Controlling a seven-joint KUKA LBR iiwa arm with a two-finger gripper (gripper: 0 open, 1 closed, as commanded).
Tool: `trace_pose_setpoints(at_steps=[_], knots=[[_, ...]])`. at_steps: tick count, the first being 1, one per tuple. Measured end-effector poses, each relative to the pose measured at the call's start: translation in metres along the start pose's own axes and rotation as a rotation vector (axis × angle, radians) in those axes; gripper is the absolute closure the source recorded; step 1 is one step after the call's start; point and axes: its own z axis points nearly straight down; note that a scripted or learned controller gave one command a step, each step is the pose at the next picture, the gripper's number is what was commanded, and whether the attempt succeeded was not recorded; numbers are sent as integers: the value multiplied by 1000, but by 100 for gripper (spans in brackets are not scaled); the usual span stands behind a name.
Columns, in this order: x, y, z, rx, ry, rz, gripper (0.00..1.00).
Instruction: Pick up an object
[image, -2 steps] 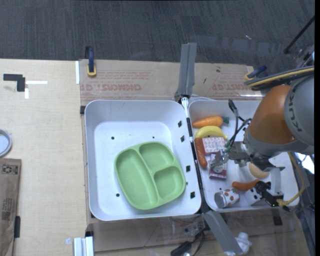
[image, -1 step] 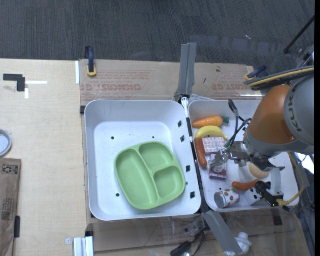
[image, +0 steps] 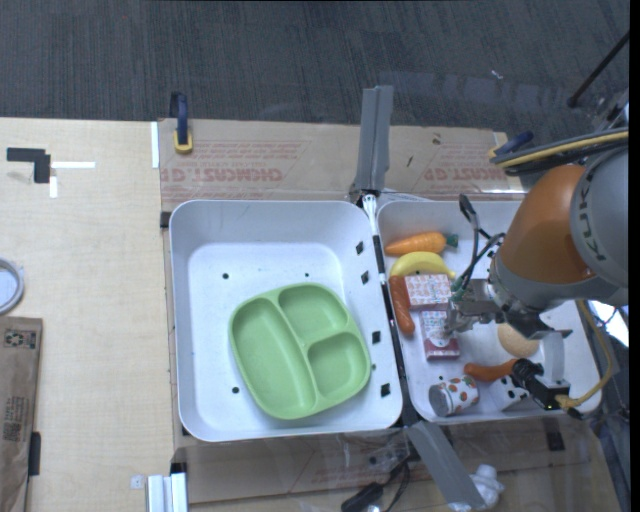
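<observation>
Arm over the right bin, gripper (image: 462, 318) down on a red-and-white carton (image: 440, 336).

The small carton, its print too fine to read, lies flat directly under the tool; whether the tool grasps it cannot be told. Beyond the gripper sit a carrot (image: 416, 243), a banana (image: 420, 264) and a sausage (image: 401, 304); nearer the camera, a spotted cup (image: 455, 396). The left bin (image: 200, 300) holds a green divided plate (image: 301, 349). Cardboard (image: 260, 160) behind reads CHEMCAST GP, inverted.

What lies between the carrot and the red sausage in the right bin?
The banana lies between the carrot above and the red sausage below-left, seen in the camera view.
</observation>
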Motion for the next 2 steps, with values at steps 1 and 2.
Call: trace_pose_setpoints(at_steps=[1,2], knots=[[0,0,0,0,0,-1,0],[-5,52,14,11,0,-15,0]])
